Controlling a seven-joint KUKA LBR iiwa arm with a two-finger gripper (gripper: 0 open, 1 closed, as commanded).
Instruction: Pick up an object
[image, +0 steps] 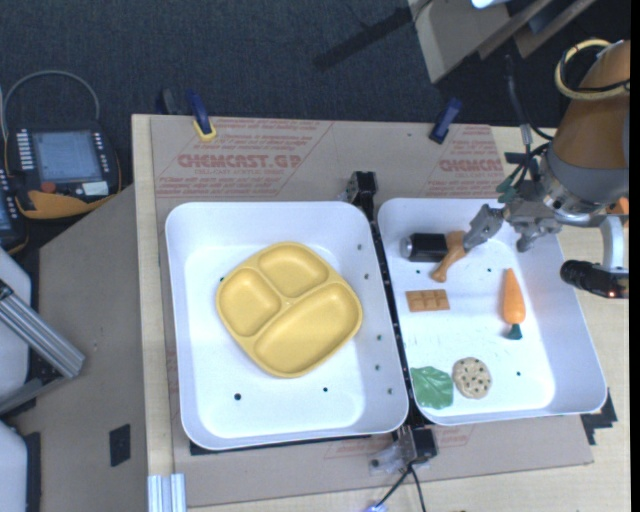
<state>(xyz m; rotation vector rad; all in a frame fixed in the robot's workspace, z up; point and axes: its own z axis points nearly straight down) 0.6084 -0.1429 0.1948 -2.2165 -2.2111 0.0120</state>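
Observation:
My gripper (504, 232) hovers over the back of the right bin (575, 340), open, its two grey fingers (482, 226) spread apart with nothing between them. Just left of the left finger a tan stick (450, 258) lies at a slant, leaning against a black block (427, 246). Below the gripper an orange carrot (512, 296) lies lengthwise. A brown cracker (427, 300) rests mid-bin. Near the front edge are a chocolate-chip cookie (472, 377) and a green leaf (432, 386).
The left bin (200, 300) holds a yellow divided plate (289, 307). A black clamp (361, 186) sits between the bins at the back. The arm's orange band (592, 120) rises at the right. A handheld controller (58, 170) lies off the bench, far left.

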